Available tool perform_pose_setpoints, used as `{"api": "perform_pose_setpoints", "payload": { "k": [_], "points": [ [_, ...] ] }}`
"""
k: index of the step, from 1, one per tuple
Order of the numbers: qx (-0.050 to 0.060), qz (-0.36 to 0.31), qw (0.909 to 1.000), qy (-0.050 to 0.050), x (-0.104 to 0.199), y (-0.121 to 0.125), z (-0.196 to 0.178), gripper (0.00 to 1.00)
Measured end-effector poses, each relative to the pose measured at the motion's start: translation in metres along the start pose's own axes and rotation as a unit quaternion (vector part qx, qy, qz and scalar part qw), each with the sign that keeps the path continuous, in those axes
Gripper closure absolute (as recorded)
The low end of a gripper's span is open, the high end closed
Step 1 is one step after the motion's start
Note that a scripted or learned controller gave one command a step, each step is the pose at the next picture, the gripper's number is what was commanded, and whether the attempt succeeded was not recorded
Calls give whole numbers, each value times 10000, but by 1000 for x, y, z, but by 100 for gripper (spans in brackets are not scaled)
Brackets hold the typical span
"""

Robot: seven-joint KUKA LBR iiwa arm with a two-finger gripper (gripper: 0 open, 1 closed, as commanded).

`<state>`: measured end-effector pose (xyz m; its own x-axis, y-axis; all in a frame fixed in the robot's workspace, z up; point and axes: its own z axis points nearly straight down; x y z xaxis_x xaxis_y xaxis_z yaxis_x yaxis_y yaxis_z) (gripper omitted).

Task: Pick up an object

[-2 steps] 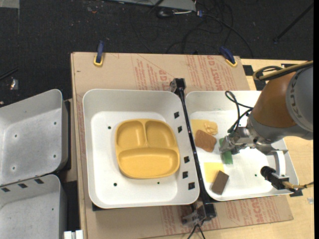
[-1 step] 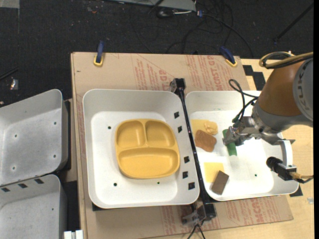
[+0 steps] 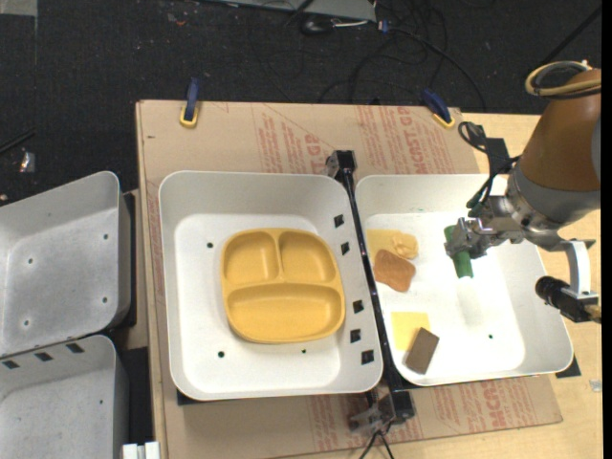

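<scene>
Four small pieces lie in the right bin (image 3: 535,352), all toward its left wall beside the divider: a pale yellow lump (image 3: 404,245) near the far left corner, a brown bread-like piece (image 3: 394,271) just in front of and touching it, a flat yellow square (image 3: 407,329) nearer the front, and a dark brown block (image 3: 422,349) overlapping that square's front corner. They look like light, stiff toy food, probably smooth plastic and a bit slippery; the brown bread-like piece seems the easiest to pinch across its short sides, while the flat square offers little height to catch. The gripper (image 3: 463,256) hangs over the middle of the right bin, well apart from these pieces, with a small green object (image 3: 464,263) at its tip that appears to be pinched between the fingers. The left bin (image 3: 182,295) carries a yellow divided plate (image 3: 283,285).
</scene>
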<state>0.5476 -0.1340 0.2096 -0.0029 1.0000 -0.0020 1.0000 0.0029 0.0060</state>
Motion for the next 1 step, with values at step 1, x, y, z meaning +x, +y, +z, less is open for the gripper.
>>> {"api": "perform_pose_setpoints", "payload": {
  "k": [1],
  "points": [
    [5,-1,10000,1,0,1,-53,100]
  ]
}}
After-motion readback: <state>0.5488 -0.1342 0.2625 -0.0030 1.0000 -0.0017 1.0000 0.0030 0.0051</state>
